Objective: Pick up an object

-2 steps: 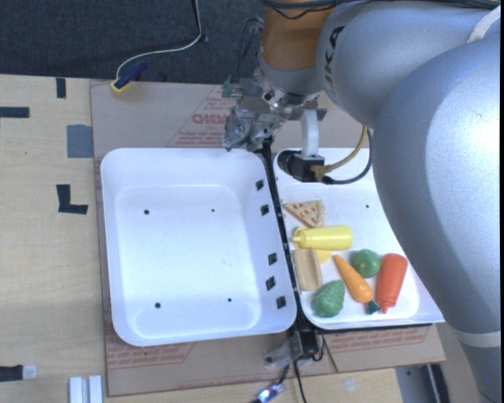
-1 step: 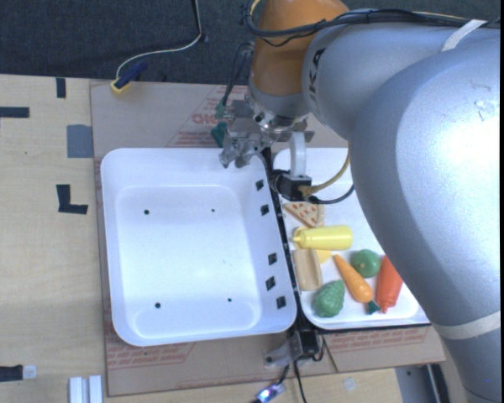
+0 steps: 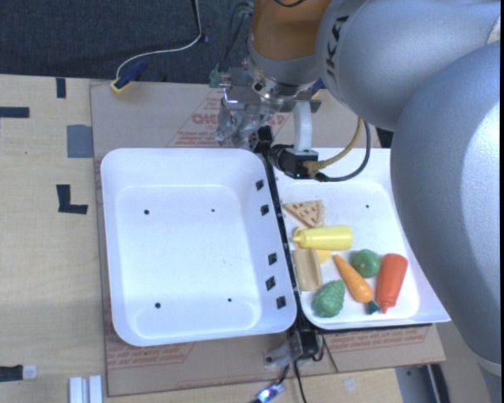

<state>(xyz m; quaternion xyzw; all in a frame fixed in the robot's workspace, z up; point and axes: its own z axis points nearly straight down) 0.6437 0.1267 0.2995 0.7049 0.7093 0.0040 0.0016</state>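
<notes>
Bench top (image 3: pixel 34 250) was pale wood with dark tape marks, a brown cardboard sheet (image 3: pixel 151 112) under two shallow white bins set side by side. Left bin (image 3: pixel 122 175) sat touching the right bin (image 3: pixel 378 196) along a shared edge. All objects lay in the right bin, clustered toward its near end: a tan wedge-shaped piece (image 3: pixel 307 213), a yellow cylinder (image 3: pixel 323 238) just below it, a pale wooden block (image 3: pixel 307 269), a green lumpy item (image 3: pixel 328 299), a small round green piece (image 3: pixel 366 262), a thin orange carrot (image 3: pixel 352 278) and a thicker red-orange carrot (image 3: pixel 391 280) (the last few touching or nearly so). The gripper (image 3: pixel 245 124) hung over the cardboard at the far edge of the bins, above their junction, well apart from the cluster. Its state could not be told from this view. Grey arm (image 3: pixel 437 99) filled the upper right.
</notes>
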